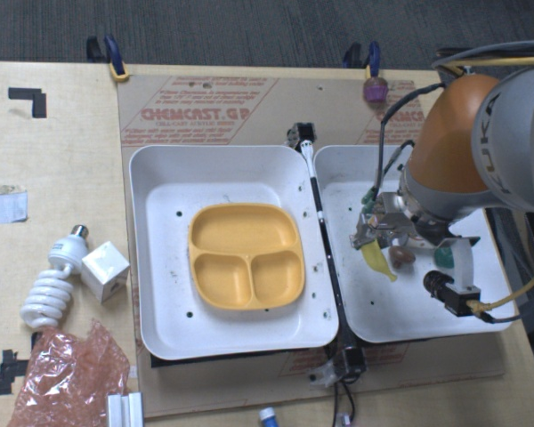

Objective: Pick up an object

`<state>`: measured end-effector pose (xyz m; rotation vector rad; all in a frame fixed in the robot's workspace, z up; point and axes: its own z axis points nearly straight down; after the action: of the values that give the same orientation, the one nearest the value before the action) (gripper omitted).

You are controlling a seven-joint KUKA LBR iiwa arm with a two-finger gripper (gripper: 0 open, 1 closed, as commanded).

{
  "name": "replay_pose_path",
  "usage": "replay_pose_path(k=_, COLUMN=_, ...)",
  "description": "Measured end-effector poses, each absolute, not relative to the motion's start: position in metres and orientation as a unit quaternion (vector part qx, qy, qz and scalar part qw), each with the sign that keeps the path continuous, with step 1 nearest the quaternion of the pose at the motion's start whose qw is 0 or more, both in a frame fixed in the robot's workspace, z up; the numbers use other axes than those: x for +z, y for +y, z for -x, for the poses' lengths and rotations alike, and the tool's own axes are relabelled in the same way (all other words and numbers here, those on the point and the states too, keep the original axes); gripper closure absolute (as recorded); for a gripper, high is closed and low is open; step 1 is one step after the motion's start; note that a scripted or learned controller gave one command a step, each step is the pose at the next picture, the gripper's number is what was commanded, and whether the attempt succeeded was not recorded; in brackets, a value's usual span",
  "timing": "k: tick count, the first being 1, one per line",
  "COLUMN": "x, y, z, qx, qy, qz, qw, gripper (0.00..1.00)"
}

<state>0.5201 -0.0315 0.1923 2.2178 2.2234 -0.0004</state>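
Observation:
My gripper (pixel 371 236) is low over the left half of the right bin (pixel 343 194), with the grey and orange arm (pixel 463 140) reaching in from the right. A yellow, banana-like object (pixel 377 261) lies directly under and just in front of the gripper, touching or nearly touching it; I cannot tell whether it is gripped. A small brownish object (pixel 399 256) sits just to its right. Further right, a teal object (pixel 445 256) is partly hidden by the arm's fittings.
The left bin (pixel 160 203) holds a yellow divided plate (pixel 246 254). On the bench to the left lie a spiral light bulb (pixel 52 285), a white cube (pixel 105 270) and a crumpled pinkish bag (pixel 67 382). A purple object (pixel 376 89) sits behind the right bin.

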Motion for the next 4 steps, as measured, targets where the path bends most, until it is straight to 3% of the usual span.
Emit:
replay_pose_path(k=1, x=0.192, y=-0.008, z=-0.52, qx=-0.0002, qy=0.708, qz=-0.706, qw=0.0, gripper=1.0)
replay_pose_path(k=2, x=0.192, y=0.008, z=-0.566, qx=-0.0005, qy=0.708, qz=-0.706, qw=0.0, gripper=1.0)
replay_pose_path(k=4, x=0.211, y=0.008, z=-0.567, qx=-0.0013, qy=0.71, qz=-0.704, qw=0.001, gripper=1.0)
